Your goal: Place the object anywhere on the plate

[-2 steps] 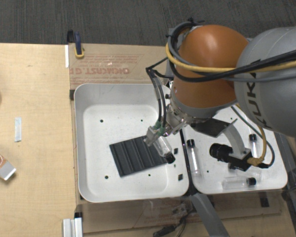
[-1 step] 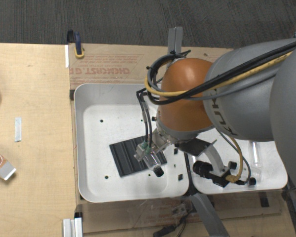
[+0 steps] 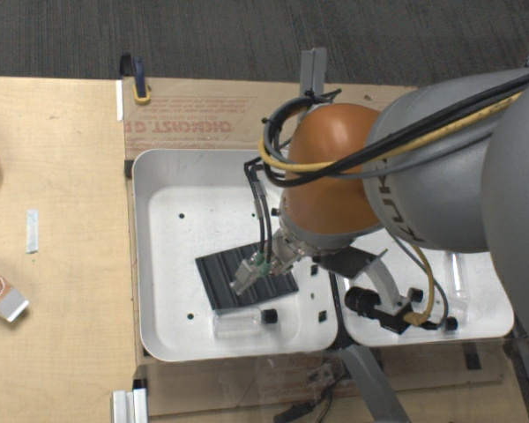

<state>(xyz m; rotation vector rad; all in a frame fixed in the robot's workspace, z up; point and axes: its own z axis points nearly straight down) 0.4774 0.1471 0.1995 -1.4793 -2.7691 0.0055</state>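
Plate (image 3: 245,280), a dark ribbed slab, lay tilted in the left bin (image 3: 159,236) directly under the tool (image 3: 249,274), whose grip state I couldn't tell, with a clear vial (image 3: 244,322) just below its lower edge.

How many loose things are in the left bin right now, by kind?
Black ribbed plate: 1
Clear vial with black cap: 1
Total: 2
The claw sits over the plate.
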